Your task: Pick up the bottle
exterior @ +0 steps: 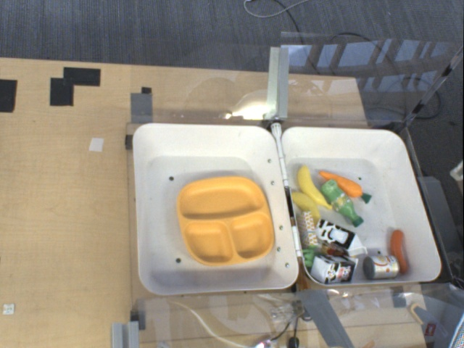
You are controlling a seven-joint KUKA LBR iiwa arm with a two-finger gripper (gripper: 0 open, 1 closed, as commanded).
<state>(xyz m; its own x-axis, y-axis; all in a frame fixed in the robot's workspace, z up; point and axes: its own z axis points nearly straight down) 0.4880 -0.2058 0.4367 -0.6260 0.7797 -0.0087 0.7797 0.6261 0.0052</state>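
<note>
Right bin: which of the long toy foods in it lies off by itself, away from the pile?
The red sausage, near the right bin's right wall. The bananas, carrot and green bottle crowd together at the left.

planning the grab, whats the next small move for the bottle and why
Probably bring the arm in over the right bin and stop above the green bottle. It lies tilted, pressed between a banana and a carrot, so lining up along its body first seems wise.
</note>
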